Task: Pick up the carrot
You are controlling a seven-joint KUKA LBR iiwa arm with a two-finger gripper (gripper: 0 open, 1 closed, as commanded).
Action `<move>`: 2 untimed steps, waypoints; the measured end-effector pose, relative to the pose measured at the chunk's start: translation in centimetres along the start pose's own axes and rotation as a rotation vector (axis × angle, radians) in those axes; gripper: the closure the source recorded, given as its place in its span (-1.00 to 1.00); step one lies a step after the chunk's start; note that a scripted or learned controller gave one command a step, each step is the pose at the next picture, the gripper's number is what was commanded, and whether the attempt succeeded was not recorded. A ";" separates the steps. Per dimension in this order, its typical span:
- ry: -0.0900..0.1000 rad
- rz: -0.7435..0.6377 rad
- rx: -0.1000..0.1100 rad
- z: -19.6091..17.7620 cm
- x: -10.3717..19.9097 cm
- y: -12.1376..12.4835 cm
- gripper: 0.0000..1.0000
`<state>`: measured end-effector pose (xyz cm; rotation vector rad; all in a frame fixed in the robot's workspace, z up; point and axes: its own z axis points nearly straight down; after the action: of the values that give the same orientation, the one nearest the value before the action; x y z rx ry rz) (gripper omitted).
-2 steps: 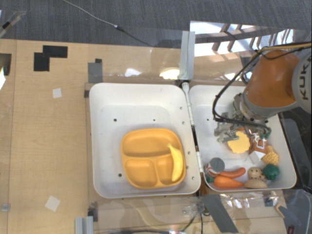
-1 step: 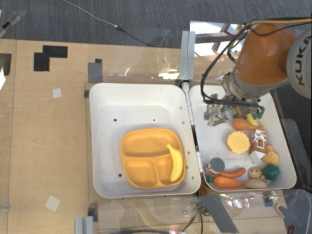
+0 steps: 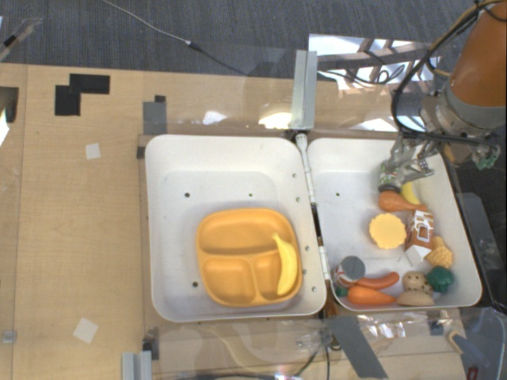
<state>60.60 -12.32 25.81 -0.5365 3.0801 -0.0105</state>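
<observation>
Though the right bin (image 3: pixel 467 236) is crowded, the carrot (image 3: pixel 370 295) lies plain to see near its front edge, toward the front-left corner, an orange tapered piece lying roughly along that edge. Just behind it, touching or nearly so, sits a red sausage (image 3: pixel 379 280), with a grey disc (image 3: pixel 352 267) at the carrot's thick end and a tan potato (image 3: pixel 414 288) at its tip.

Judged from its look, the carrot is a light, stiff plastic toy with a smooth, likely slippery skin and a round section that could roll out of a pinch. Its thicker middle seems the best place to grip, fingers straddling it across its width, front to back.

Room is tight. One finger would go between the carrot and the front wall, the other into the thin seam by the sausage. The left wall and grey disc close the thick end. Above, all is open for a straight lift.

The gripper (image 3: pixel 405 163) hangs over the back half of the right bin, near the right wall, well apart from the carrot and just above another orange piece (image 3: pixel 396 203) and a yellow one (image 3: pixel 411 192). I cannot tell from this view how the pincer stands, and nothing shows between its tips. A yellow disc (image 3: pixel 387 231) lies between it and the carrot. The left bin (image 3: pixel 170 180) carries a yellow tray (image 3: pixel 230 271) with a banana (image 3: pixel 287 264).
</observation>
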 end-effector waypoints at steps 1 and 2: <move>0.004 -0.156 -0.003 1.0 4.4 -6.4 1.00; 0.002 -0.005 -0.004 2.2 1.6 -8.0 1.00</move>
<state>61.85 -20.45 23.64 -0.5446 3.0817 -0.0047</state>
